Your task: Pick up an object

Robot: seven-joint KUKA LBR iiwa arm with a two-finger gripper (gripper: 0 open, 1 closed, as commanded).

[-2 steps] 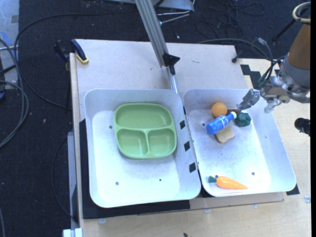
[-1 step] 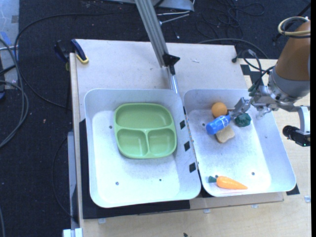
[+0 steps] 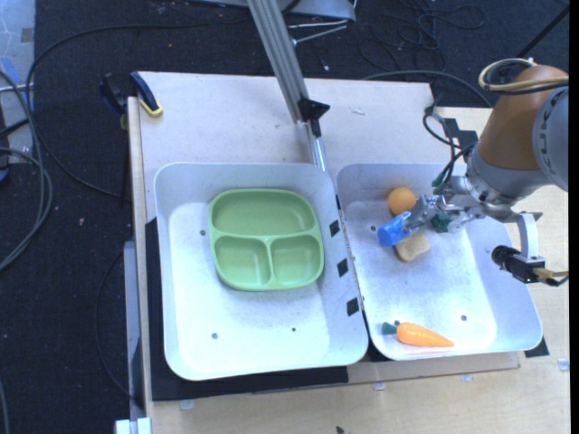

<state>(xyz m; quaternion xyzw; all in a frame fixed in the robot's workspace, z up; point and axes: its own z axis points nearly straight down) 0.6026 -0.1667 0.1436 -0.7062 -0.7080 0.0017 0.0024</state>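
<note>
Tool (image 3: 425, 217) low over right bin (image 3: 470, 333), its tips at a blue object (image 3: 394, 231) beside a tan block (image 3: 413, 248); grip state cannot be told. Orange ball (image 3: 402, 199) just behind. Carrot (image 3: 422, 335) near front wall. Green divided plate (image 3: 267, 239) in left bin (image 3: 190, 333).
</note>
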